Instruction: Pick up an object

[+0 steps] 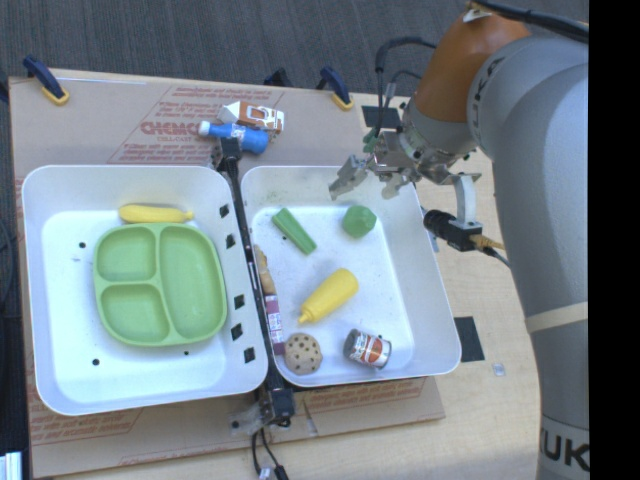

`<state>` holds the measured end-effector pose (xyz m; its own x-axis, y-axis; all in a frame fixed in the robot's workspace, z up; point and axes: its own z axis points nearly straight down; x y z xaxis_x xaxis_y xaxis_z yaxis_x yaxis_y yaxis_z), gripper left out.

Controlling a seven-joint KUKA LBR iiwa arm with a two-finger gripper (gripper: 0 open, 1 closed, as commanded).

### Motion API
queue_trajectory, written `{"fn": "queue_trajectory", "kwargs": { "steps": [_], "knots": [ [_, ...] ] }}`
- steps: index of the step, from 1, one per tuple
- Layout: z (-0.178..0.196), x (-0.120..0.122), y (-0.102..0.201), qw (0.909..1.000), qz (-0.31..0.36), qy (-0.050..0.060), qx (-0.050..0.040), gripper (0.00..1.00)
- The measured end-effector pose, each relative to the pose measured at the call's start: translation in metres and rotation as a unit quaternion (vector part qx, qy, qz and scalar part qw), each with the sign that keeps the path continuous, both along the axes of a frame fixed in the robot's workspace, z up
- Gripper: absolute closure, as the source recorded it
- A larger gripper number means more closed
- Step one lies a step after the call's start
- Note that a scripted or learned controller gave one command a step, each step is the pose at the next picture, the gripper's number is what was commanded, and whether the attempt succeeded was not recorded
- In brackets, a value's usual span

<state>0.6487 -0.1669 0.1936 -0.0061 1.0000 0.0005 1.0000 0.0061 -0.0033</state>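
My gripper [372,176] hangs over the right bin [430,298], fingers spread, nothing held; green ball [359,220] at its 6 o'clock.

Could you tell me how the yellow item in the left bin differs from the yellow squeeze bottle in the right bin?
The yellow banana-like piece is slim and lies nearly level, above the green divided plate; the yellow squeeze bottle is thicker and lies on a slant with its nozzle toward the speckled ball. The banana-like piece tapers at both ends; the bottle narrows at one end. Both are yellow, lie flat, and sit apart from the pincer.
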Motion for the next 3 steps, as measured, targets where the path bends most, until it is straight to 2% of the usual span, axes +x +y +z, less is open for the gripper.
{"fn": "queue_trajectory", "kwargs": {
  "steps": [1, 2, 3],
  "knots": [
    [0.052, -0.076, 0.015, 1.0, -0.001, -0.001, 0.0003, 0.0],
    [-0.102, -0.052, -0.013, 1.0, 0.0, 0.0, -0.0002, 0.0],
    [-0.102, -0.082, 0.028, 1.0, 0.001, 0.001, 0.0002, 0.0]
  ]
}}
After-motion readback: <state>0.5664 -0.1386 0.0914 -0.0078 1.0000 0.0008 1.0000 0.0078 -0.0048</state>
